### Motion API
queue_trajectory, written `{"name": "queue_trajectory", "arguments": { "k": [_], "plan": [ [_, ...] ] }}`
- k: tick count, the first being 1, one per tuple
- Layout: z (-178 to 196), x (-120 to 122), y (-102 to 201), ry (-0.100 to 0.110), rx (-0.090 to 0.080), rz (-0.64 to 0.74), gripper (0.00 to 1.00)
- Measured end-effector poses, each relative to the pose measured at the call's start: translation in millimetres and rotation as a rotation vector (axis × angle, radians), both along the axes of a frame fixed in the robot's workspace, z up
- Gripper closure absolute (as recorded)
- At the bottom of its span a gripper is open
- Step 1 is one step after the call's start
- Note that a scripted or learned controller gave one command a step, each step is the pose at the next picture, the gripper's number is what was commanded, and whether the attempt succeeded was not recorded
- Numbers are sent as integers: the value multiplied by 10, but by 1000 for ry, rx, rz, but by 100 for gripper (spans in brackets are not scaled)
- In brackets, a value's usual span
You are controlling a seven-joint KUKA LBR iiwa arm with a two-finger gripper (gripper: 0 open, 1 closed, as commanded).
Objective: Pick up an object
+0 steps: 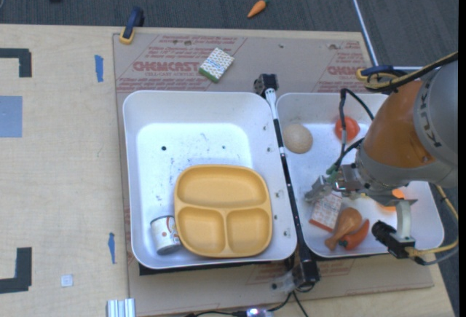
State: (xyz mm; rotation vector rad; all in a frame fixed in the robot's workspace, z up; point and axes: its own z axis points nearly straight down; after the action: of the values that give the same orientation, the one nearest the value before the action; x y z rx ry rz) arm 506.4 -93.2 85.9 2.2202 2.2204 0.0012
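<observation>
Nearest the camera, in the left bin (135, 162), a yellow divided tray (222, 210) lies with a small can (165, 234) touching its left edge. In the right bin (309, 235), an orange drumstick-shaped toy (345, 226) lies beside a small red-and-white packet (327, 210). Just above them the gripper (325, 186) sits low over the bin; whether its jaws are apart or closed cannot be told, and nothing is visibly held. Farther back rest a beige egg (297, 138) and a red-orange piece (347, 127). Beyond the bins, a green-and-white box (216, 64) lies on the cardboard.
</observation>
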Motion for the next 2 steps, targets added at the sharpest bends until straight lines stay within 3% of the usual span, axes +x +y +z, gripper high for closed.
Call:
{"name": "queue_trajectory", "arguments": {
  "k": [1,2],
  "plan": [
    [109,15,0,-6,-1,-1,100],
    [107,13,0,-5,-1,-1,0]
  ]
}}
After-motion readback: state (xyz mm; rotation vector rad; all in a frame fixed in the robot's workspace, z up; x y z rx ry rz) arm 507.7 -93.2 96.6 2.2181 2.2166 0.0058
